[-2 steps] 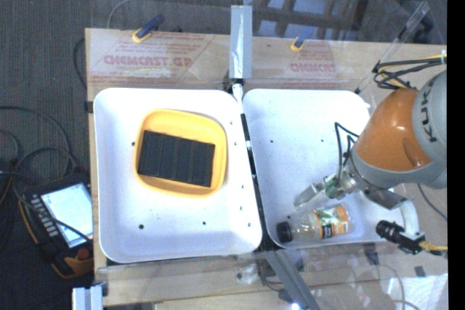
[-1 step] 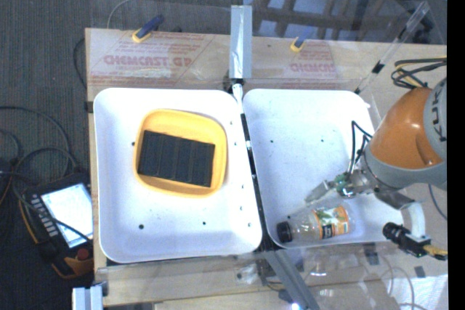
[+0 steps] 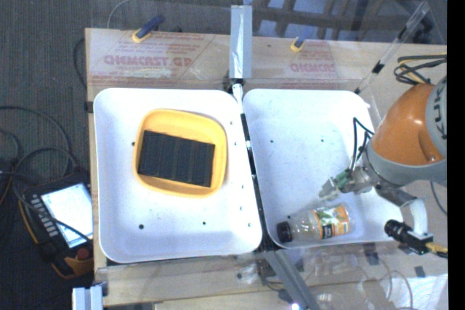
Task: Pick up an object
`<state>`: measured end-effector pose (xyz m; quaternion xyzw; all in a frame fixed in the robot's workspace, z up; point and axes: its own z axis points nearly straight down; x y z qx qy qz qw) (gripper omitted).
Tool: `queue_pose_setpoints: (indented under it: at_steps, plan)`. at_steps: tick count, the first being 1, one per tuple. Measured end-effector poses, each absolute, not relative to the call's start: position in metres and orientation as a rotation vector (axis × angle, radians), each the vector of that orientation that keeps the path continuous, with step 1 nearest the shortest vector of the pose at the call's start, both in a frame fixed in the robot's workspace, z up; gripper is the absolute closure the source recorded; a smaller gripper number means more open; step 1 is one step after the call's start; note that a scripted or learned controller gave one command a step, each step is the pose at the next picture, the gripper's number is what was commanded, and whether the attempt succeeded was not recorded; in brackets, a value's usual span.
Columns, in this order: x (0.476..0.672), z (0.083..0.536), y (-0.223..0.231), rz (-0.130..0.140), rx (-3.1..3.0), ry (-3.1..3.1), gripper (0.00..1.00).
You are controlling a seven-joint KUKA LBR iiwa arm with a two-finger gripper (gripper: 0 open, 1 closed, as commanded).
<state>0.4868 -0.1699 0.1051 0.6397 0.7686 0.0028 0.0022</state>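
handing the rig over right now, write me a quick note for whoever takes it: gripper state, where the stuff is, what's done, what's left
Gripper: low over the right bin, near its right side, just above the bottle; nothing seen between its fingers, and open or shut cannot be told.
Bottle: lying on its side along the right bin's front edge, dark cap pointing left.
Yellow tray: in the left bin, with a dark flat rectangular block resting in it.
Done: no pick yet; every item rests in a bin.
Left: close on one object, probably the bottle since it is nearest, and lift it.
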Motion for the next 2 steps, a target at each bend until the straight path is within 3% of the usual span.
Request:
queue_pose_setpoints:
  at_steps: [1, 2]
  plan:
    - [0.4878, 0.1137, -0.1678, 0.012, 2.005, 2.414, 1.00]
    - [0.4877, 0.1137, -0.1678, 0.012, 2.005, 2.415, 0.00]
